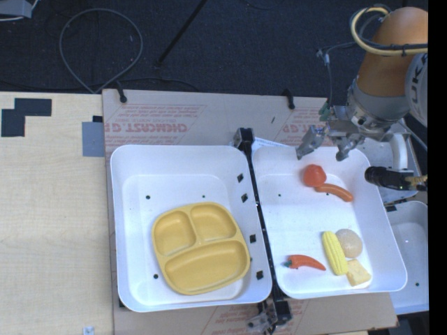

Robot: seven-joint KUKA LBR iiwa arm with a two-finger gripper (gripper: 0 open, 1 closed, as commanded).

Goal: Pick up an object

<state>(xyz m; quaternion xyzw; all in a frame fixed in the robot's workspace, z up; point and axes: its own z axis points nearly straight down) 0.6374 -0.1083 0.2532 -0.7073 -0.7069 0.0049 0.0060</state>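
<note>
- The right bin [387, 257] holds the small toy foods within the arm's reach; the left bin [133, 187] carries a yellow tray [201, 248].
- The tomato [313, 174] lies nearest, touching a carrot [338, 192].
- The gripper [330, 146] hangs spread wide and empty above the bin's far edge, near the tomato.

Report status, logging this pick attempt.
Gripper open, above right bin's far rim. Tomato just below, untouched. Nothing in the way.
</note>
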